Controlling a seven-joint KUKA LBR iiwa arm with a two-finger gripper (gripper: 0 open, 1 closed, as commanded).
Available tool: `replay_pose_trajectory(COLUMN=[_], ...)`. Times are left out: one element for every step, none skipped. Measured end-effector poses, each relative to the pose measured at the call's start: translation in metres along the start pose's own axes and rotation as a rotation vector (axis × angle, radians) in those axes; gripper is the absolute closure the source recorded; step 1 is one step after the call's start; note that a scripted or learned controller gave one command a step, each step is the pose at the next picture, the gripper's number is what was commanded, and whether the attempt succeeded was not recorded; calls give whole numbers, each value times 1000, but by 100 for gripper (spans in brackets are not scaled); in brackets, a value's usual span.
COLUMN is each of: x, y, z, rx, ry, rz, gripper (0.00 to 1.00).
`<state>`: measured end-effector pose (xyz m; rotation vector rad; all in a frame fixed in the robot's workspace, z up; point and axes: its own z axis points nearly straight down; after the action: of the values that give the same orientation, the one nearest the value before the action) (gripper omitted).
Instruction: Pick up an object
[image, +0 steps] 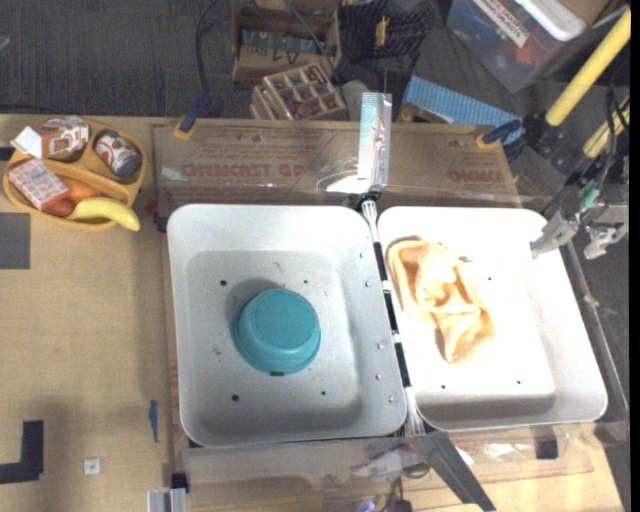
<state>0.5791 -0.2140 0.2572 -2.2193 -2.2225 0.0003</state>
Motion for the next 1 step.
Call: replay_pose_trajectory(x=[84], y=[6], z=[120], rx=[-1], ry=[-1], rz=[-78], gripper=[0])
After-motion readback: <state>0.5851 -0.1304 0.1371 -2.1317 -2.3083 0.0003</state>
